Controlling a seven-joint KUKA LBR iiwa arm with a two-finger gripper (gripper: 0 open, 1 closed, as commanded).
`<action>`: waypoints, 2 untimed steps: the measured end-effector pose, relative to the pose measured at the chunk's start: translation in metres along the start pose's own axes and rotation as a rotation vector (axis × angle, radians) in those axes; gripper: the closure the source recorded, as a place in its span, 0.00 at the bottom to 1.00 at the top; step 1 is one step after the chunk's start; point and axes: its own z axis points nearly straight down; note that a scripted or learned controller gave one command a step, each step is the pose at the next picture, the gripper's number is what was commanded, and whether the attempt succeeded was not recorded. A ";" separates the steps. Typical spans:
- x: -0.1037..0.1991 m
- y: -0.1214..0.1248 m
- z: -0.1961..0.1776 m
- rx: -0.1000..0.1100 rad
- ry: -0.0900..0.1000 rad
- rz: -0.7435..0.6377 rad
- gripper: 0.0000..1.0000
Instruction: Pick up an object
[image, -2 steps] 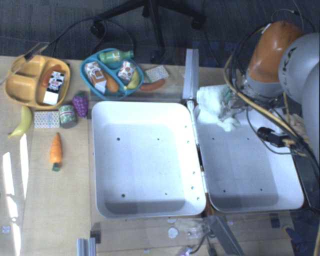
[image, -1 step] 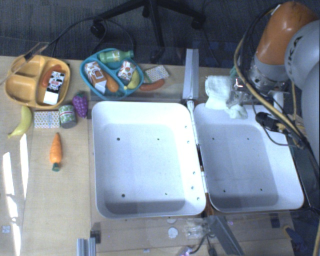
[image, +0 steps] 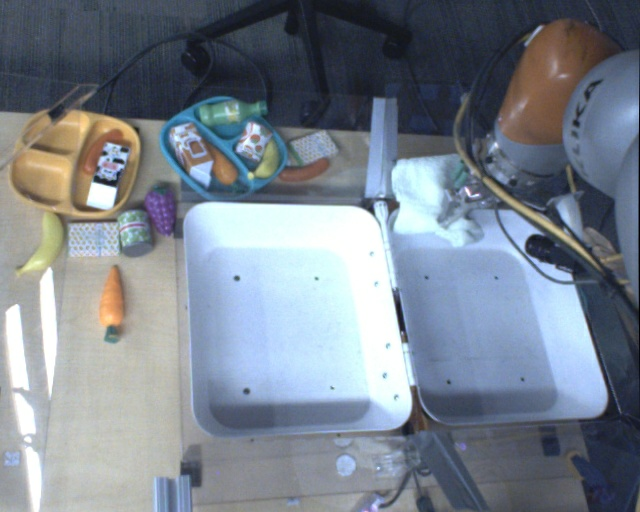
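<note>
A crumpled white cloth (image: 422, 192) lies in the far left corner of the right bin (image: 500, 385). My gripper (image: 462, 205) hangs low over the cloth's right side, right at its edge, and whether it touches the cloth cannot be made out. The grey arm with its orange band (image: 545, 75) comes down from the upper right. I see nothing held in the gripper.
The left bin (image: 280, 400) sits beside the right one. Left of the bins on the bench are a yellow tray (image: 50, 165), a blue tray (image: 225, 150) of toy food, a carrot (image: 112, 300), a banana (image: 42, 248), grapes (image: 160, 208) and a small can (image: 133, 232). Cables (image: 560, 255) trail over the right bin's far edge.
</note>
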 end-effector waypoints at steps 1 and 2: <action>-0.014 0.000 -0.031 0.001 -0.001 0.364 1.00; -0.035 -0.006 -0.005 0.001 0.000 -0.034 1.00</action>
